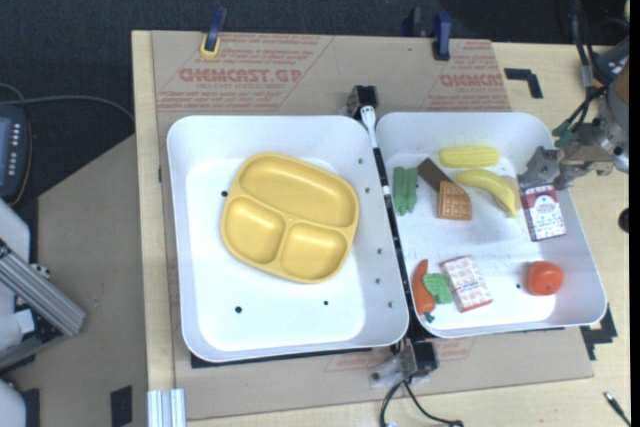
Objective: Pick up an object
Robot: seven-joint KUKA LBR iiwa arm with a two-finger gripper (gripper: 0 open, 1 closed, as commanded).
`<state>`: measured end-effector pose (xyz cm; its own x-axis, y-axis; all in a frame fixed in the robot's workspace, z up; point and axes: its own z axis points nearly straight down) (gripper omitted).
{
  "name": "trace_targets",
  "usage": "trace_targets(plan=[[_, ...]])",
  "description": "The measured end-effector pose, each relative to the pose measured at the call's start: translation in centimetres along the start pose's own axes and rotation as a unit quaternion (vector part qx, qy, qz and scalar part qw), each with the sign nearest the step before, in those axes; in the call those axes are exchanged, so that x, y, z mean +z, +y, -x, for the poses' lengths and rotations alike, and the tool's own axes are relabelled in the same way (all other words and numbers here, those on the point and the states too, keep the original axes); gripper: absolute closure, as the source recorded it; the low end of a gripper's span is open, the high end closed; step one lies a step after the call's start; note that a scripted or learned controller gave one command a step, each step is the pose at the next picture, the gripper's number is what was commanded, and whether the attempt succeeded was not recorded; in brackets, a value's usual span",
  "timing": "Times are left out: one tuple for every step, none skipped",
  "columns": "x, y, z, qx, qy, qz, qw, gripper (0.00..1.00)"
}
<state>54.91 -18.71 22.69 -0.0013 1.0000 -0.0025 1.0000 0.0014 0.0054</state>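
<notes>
Your gripper [545,167] hovers at the right bin's [400,150] far right rim, just above a small red-and-white carton [543,214] (grip state impossible to tell); a banana [490,186] lies beside it.

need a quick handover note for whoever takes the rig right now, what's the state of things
Gripper: at the right bin's far right edge, low over the red and white carton; whether the fingers are open cannot be told, and nothing shows between them.
Right bin: corn cob, banana, waffle, green piece, carrot, small box, tomato.
Left bin: yellow divided plate.
Done: nothing lifted.
Left: grasp one object and raise it; the carton is nearest.
</notes>
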Motion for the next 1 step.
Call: trace_targets(plan=[[0.06,-0.66,-6.42,-0.003,0.003,-0.003,1.0,1.0]])
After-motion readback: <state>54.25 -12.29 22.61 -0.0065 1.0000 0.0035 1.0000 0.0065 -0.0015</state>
